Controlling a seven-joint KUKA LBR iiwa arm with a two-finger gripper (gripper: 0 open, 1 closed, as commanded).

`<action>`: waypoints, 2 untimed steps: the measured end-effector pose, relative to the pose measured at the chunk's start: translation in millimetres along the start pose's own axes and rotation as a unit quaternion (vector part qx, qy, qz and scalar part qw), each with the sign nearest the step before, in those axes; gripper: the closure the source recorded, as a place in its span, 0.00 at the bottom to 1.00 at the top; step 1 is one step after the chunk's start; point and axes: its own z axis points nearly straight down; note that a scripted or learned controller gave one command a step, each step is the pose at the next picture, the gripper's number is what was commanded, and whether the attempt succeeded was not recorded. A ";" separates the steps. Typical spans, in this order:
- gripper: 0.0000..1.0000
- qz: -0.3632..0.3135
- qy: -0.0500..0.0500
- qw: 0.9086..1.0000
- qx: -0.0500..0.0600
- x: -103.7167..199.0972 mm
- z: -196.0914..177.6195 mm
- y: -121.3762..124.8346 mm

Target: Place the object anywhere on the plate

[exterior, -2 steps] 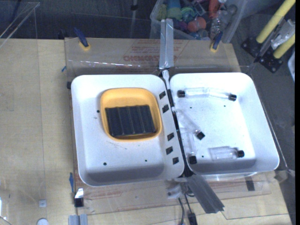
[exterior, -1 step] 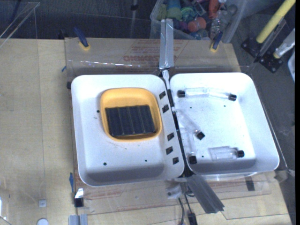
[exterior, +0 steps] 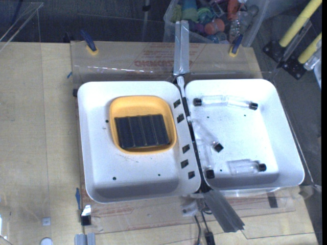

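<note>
Yellow plate [exterior: 118,108], at 9 o'clock from centre, bore the dark ribbed block [exterior: 141,130] — task likely done. Gripper's opening and load: could not tell. Risk — a stray re-grasp could drag the block off.

Yellow plate [exterior: 118,107]; dark ribbed object [exterior: 141,130]

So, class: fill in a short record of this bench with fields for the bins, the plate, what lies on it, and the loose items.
left bin: holds the yellow plate
yellow plate: near the bin's middle, lying flat
dark ridged object: rests on the plate, inside its rim
right bin: holds two clear tubes
upper clear tube: lies near the far wall
lower clear tube: lies near the near wall
small dark piece: lies loose between the tubes
task state: object appears to be on the plate
</note>
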 end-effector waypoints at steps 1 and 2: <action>0.00 -0.187 -0.003 0.982 -0.001 -7.7 -0.2 8.1; 0.00 -0.342 -0.004 0.940 -0.001 -11.2 -0.2 11.4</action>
